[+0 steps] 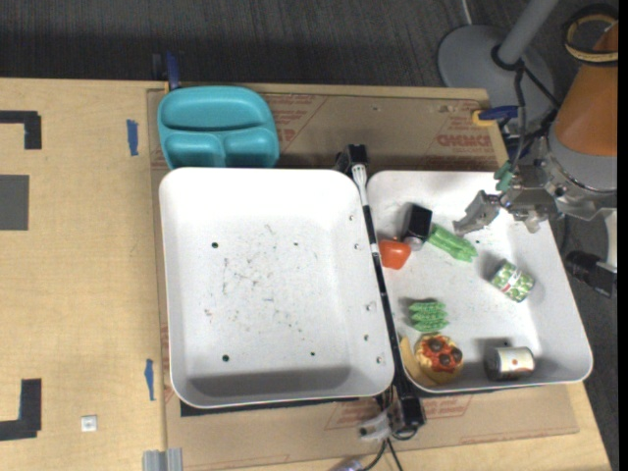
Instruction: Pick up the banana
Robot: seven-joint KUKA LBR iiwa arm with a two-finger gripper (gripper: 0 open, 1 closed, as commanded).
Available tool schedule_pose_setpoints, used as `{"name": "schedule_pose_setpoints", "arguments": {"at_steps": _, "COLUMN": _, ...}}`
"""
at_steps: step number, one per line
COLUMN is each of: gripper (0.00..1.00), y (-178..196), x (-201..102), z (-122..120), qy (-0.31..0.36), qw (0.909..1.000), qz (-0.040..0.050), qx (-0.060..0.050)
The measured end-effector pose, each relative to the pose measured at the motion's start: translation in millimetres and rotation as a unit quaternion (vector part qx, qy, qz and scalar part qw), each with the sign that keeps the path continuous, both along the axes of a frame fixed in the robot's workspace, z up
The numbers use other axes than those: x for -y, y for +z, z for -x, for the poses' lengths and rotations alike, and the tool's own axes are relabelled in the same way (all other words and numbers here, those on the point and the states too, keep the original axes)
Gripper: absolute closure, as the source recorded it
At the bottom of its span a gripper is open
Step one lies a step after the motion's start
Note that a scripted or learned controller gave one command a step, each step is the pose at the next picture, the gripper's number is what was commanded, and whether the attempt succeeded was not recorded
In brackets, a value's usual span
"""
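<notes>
In the right-hand bin (549, 302), the pincer (478, 214) hangs near a green packet (451, 243); its grip cannot be told.

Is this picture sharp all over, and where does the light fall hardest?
In the camera view, the left bin is evenly lit and nearly washed out, its scuffs still sharp; the right bin shows only soft, short shadows under the small toys, such as the green can; the gripper looks slightly smeared and soft; the floor beyond the bench is dim.
</notes>
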State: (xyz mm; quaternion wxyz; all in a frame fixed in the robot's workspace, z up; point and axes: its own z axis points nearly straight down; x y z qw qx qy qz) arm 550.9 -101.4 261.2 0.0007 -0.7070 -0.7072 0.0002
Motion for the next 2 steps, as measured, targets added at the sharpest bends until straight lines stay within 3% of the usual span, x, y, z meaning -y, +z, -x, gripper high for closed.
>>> {"name": "schedule_pose_setpoints", "arguments": {"at_steps": 1, "gripper": 0.0, "y": -69.9, "x": -2.6, "z": -17.2, "qy": -0.008, "qw": 1.0, "qz": 0.0, "qx": -0.001}}
{"name": "schedule_pose_setpoints", "arguments": {"at_steps": 2, "gripper": 0.0, "y": -76.9, "x": -61.1, "z": 33.5, "qy": -0.056, "qw": 0.9984, "qz": -0.0002, "qx": -0.001}}
